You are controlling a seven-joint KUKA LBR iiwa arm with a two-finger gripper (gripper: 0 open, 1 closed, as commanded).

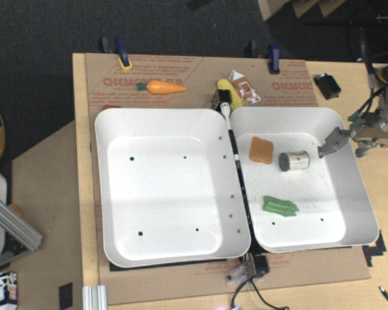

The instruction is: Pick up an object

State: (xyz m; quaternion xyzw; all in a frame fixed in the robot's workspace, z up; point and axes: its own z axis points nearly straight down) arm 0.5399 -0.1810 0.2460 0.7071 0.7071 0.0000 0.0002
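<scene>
While over the right bin (349, 192), end effector (330, 145) touches nothing.

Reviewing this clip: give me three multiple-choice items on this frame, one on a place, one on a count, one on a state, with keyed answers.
1. Where does the orange toy carrot lie?
A. In the left white bin
B. On the brown board behind the left white bin
C. In the right white bin

2. How many things lie in the right white bin?
A. Three
B. One
C. Five

3. How does the small grey-and-white can rest?
A. Upright
B. On its side
C. Stacked on the orange block

Answers: 1 B, it lies outside the bins' rims; 2 A, orange block, can and green toy vegetable; 3 B, its round end faces sideways.
</scene>
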